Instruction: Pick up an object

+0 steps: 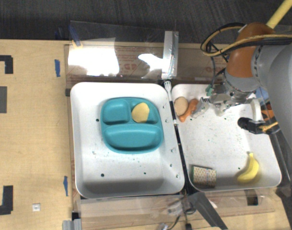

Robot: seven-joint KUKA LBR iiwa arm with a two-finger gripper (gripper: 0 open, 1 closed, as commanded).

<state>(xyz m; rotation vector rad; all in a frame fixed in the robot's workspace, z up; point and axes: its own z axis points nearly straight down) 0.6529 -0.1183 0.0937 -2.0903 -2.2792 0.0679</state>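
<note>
My gripper [202,107] is low in the far left corner of the right bin [222,147], right beside an orange carrot [191,109]. A beige egg-shaped piece [180,106] lies just left of the carrot, against the bin's left wall. Nothing can be made out between the gripper's tips. A yellow banana [249,169] lies near the front right corner of that bin. A patterned tan pouch [204,175] rests at its front left.
The left bin [88,166] holds a teal divided plate [131,133] with a round yellow piece [140,112] in its far right compartment. The grey arm with its orange band [246,56] comes in over the right bin's far right side.
</note>
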